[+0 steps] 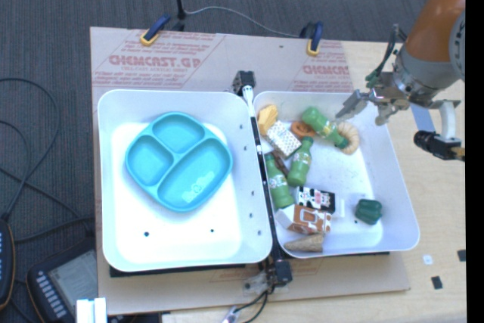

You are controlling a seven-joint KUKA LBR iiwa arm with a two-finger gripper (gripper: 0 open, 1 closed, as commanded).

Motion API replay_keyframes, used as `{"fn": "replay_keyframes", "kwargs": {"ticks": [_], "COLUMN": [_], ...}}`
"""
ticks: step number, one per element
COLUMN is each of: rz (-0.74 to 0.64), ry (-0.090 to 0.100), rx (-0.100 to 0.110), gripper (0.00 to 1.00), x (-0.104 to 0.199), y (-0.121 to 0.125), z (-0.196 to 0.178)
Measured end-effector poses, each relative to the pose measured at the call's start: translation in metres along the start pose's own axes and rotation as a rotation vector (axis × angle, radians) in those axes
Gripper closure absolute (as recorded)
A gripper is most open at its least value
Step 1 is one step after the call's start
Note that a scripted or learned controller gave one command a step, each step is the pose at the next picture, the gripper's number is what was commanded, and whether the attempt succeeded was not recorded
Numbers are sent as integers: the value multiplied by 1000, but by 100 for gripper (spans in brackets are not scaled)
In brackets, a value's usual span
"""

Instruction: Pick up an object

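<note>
above the right bin's far edge, the pincer apparently hangs empty.

board left print: CHEMCAST GP, red, upside down
board right print: CHEMCAST, red, partly cut off by bin
toy cartons: print unreadable

arm cropped at right edge, carton print illegible
</note>
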State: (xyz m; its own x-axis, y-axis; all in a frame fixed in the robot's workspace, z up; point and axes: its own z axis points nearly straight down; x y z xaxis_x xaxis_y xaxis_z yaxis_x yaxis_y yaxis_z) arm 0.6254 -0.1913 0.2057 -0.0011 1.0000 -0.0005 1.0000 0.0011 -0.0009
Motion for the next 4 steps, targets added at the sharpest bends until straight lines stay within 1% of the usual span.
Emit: {"fn": "replay_keyframes", "kwargs": {"ticks": [1, 2, 3, 4], "rz": [0, 3, 0, 0], "ry": [-3, -7, 0, 0], "rx": [-11, -38, -32, -31], "gripper": [0, 0, 100, 0], "x": [25, 25, 28, 28], "y": [27, -14, -14, -15], "z": [103, 107, 97, 97]}}
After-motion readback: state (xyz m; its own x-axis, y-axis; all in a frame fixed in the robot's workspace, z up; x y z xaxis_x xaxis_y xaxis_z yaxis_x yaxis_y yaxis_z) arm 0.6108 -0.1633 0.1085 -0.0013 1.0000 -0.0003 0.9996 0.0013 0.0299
